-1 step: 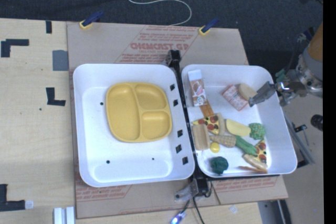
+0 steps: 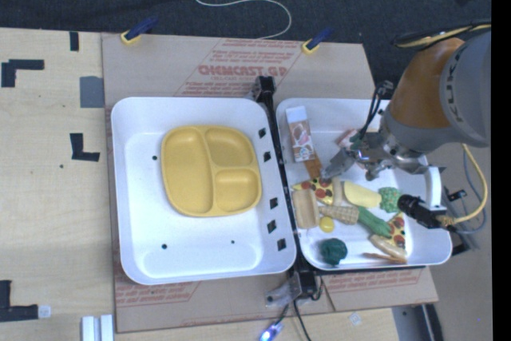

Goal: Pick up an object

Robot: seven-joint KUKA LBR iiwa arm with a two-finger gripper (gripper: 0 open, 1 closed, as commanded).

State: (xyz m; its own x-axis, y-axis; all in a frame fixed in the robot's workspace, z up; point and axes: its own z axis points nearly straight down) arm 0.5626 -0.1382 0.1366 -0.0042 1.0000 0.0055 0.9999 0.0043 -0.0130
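My gripper (image 2: 356,165) hangs over the middle of the right bin (image 2: 435,255), its two fingers spread apart with nothing between them. Just below it lies a pile of toy food: a yellow piece (image 2: 360,193), a corn cob (image 2: 343,212), a green broccoli floret (image 2: 389,198), a green cucumber (image 2: 372,222) and a pizza slice (image 2: 397,236). To the gripper's left are a small printed packet (image 2: 299,135), a brown piece (image 2: 313,168) and a bread stick (image 2: 303,208). A dark green lump (image 2: 334,250) rests near the bin's front wall.
The left bin (image 2: 136,172) holds a yellow divided plate (image 2: 211,170). Black clips line the wall between the two bins (image 2: 275,172). The arm's orange band (image 2: 421,92) rises at the right, with a yellow cable (image 2: 477,196) beside it.
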